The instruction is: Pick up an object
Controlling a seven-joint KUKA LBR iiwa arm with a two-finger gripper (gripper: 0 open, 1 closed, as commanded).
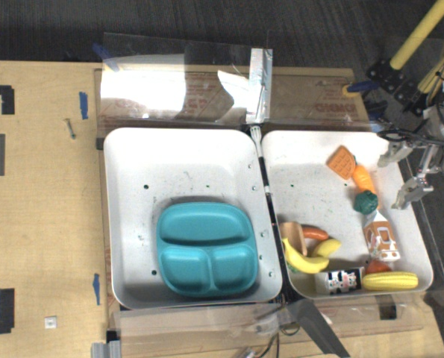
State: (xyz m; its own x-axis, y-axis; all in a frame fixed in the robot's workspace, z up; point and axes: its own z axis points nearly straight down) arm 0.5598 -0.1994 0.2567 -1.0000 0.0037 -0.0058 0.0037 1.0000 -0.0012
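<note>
While toys crowd the right bin [304, 159], the gripper [407, 176] hovers beside it

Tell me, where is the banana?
The banana lies in the right bin, near its front left corner, touching the orange carrot-like toy and just behind the small black-and-white toy.

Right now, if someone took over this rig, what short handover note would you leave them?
Gripper: open, holding nothing, over the right bin's right rim.
Right bin: orange block, orange piece, green piece, white-and-orange packet, two bananas, yellow corn-like item, black-and-white item.
Left bin: teal divided tray.
Done: nothing picked.
Left: descend, grasp one object, lift.
</note>
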